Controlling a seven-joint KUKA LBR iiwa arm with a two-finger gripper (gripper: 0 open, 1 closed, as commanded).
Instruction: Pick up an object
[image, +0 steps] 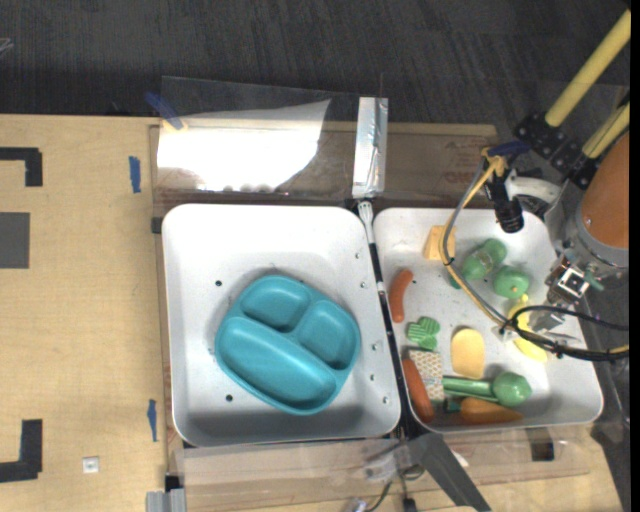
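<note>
The right bin (575, 395) holds several toy foods: a red sausage (400, 295), an orange wedge (436, 243), two round green pieces (485, 258) (512, 283), a small green piece (424, 330), a pale yellow piece (467, 350), a green stick-shaped toy (490, 387) and an orange carrot (482, 407). My gripper (545, 322) reaches in from the right and hangs low over the bin's right side. It sits just above a yellow piece (532, 347) that it partly hides. Nothing visibly lifted.
The left bin (190, 250) holds a teal divided plate (288, 342). Black and yellow cables (470, 200) loop over the right bin's back half. A clear plastic sheet (250, 145) lies behind the bins. The bins' shared wall (378, 300) runs between them.
</note>
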